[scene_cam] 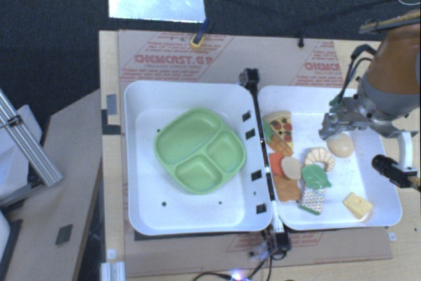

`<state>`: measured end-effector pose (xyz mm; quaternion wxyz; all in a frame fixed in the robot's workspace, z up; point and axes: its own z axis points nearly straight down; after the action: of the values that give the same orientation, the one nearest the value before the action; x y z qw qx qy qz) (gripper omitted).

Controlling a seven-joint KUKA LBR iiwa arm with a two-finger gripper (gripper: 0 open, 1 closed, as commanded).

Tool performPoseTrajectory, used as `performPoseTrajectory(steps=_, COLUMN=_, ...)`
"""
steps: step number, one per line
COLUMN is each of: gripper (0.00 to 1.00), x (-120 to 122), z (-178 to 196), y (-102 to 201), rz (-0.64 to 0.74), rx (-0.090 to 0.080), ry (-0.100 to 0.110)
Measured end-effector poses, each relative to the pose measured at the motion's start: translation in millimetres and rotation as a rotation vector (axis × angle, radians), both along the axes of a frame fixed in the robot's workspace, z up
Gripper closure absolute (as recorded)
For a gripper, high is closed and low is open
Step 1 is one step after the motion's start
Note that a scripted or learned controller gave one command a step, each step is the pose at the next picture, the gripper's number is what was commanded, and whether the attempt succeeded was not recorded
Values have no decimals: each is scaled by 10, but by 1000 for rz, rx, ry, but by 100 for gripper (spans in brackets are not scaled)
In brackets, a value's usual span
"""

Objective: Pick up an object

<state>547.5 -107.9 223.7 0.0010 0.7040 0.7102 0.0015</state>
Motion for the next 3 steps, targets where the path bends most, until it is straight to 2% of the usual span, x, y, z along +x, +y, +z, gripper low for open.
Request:
performPoseTrajectory(steps=1, gripper=100, x=124, z=-84, y=372, rz=0, rx=0, ry=1)
performPoseTrajectory(steps=2, gripper=100, x=114, z=-90, y=284, rz=-8, rx=-1, ry=2)
performPoseTrajectory(steps=3, gripper=100, x=69, z=99, y=306, rz=-5, rx=-1, ry=0)
